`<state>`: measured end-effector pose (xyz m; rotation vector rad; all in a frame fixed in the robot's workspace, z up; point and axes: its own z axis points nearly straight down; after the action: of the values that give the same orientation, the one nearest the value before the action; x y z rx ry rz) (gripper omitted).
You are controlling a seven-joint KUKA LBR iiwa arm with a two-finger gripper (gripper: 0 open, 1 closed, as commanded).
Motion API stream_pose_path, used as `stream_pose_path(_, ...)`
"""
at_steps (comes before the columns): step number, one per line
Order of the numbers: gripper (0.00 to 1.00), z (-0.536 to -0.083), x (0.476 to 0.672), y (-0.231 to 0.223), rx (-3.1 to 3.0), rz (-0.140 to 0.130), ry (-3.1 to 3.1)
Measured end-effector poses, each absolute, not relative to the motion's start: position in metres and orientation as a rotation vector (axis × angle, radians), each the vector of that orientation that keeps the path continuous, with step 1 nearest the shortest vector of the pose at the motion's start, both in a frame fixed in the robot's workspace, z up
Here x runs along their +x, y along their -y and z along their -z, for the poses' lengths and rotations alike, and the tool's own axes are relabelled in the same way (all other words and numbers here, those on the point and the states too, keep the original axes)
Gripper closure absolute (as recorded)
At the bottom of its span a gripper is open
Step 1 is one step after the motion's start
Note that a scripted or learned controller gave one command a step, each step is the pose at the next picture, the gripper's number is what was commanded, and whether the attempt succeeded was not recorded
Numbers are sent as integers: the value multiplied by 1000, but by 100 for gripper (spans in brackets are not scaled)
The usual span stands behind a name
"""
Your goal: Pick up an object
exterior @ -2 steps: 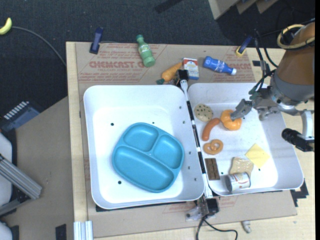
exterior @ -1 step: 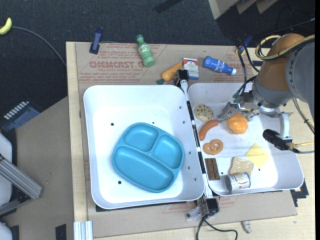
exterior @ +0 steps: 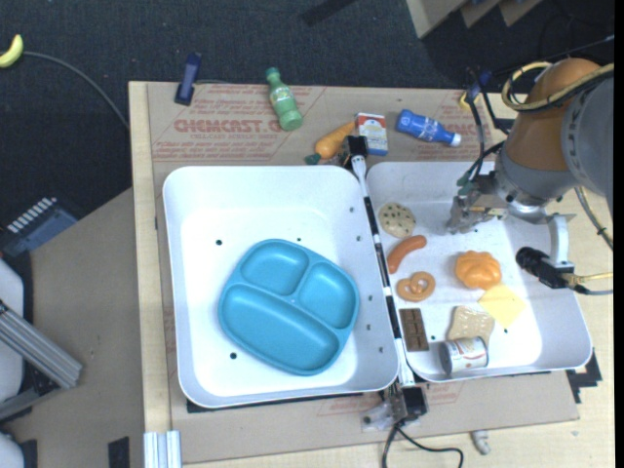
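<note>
From above, the gripper [exterior: 466, 213] hung over the right bin [exterior: 565, 334], near its back wall. Whether it was open or closed could not be told. Below it lay a cookie [exterior: 397, 218], sausage [exterior: 406, 252] and croissant [exterior: 478, 268].

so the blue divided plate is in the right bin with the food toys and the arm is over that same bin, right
Not quite. The camera view shows the blue divided plate alone in the left bin, not the right one. The food toys, such as the cookie and sausage, lie in the right bin, and the arm's gripper is over that right bin.
</note>
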<state>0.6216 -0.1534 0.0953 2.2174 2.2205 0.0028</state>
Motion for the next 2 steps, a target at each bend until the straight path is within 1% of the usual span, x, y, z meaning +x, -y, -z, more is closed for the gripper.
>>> stream_pose_path(1, 0, -95, 621, 153, 2218, -2, -2221)
stream_pose_path(2, 0, -84, 569, 140, 2222, 1, -2222)
